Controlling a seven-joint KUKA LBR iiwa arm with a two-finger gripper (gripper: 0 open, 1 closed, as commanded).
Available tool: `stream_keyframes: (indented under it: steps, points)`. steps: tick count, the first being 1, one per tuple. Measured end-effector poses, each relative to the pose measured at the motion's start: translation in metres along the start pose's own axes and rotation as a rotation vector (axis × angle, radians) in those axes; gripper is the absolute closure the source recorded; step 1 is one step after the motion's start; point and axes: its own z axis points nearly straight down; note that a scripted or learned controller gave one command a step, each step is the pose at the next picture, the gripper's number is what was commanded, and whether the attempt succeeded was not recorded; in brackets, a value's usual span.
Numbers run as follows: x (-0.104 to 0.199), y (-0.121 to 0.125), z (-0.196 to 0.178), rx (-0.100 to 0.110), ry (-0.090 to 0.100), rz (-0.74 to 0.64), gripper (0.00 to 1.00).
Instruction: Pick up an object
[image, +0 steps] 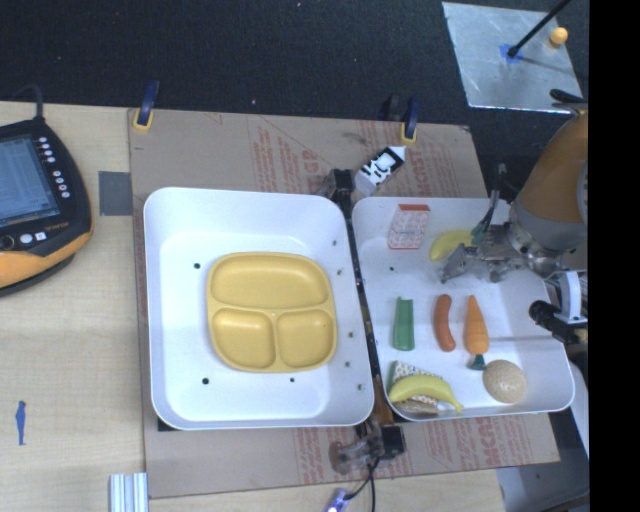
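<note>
The right bin (530, 405) holds several toy foods. These are a pink-and-white packet (408, 226), a yellow piece (447, 243), a green stick (403, 323), a sausage (443, 322), a carrot (475, 324), a banana (424, 389) and a beige ball (504, 380). My gripper (477, 268) is low over the bin's back right part, just right of the yellow piece and above the carrot and sausage. Its fingers are open with nothing between them. The grey and orange arm (555, 190) covers the bin's far right corner.
The left bin (170, 300) holds a yellow divided plate (271, 310). A handheld control pad (35, 200) lies at the far left of the bench. Clamps (408, 118) hold the cardboard sheet at the back, and a black-and-white tag (381, 166) lies behind the bins.
</note>
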Motion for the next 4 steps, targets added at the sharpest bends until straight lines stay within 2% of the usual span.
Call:
stream_keyframes:
  steps: [1, 2, 3, 4]
  points:
    - [-0.007, 0.048, -0.005, 0.003, 0.0, -0.002, 0.0]
    - [-0.012, -0.025, -0.005, 0.001, 0.0, -0.003, 0.0]
    - [0.031, -0.064, -0.046, 0.0, 0.0, -0.005, 0.0]
    - [0.036, -0.062, 0.001, 0.003, 0.001, -0.004, 0.0]
